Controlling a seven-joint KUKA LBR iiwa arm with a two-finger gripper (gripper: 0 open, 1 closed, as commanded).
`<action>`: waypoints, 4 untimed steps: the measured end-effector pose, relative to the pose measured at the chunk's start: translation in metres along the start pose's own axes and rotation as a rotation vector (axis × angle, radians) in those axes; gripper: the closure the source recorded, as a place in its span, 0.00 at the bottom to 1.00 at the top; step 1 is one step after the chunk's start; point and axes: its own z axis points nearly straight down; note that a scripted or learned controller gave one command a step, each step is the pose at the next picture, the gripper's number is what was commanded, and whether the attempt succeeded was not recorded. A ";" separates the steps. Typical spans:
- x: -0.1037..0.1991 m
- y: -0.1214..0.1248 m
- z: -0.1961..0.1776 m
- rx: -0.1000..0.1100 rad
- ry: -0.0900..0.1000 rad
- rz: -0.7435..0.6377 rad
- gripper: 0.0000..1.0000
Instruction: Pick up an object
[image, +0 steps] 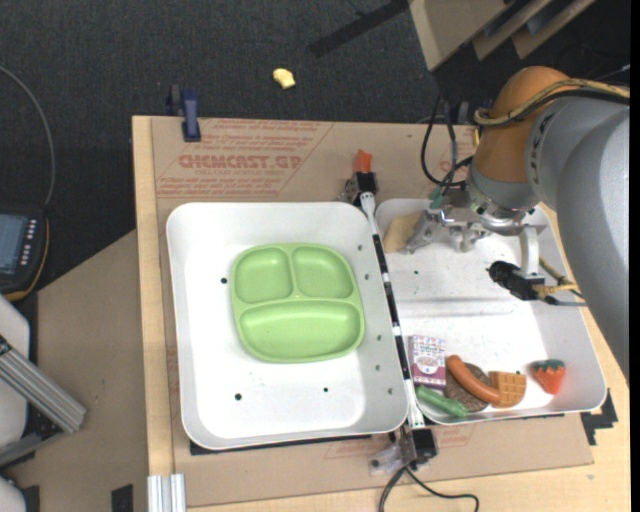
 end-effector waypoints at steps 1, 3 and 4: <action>-0.025 -0.014 0.001 -0.009 0.010 0.003 0.00; -0.077 0.003 0.001 -0.016 0.008 0.002 0.00; -0.054 -0.059 0.002 -0.007 0.012 0.002 0.00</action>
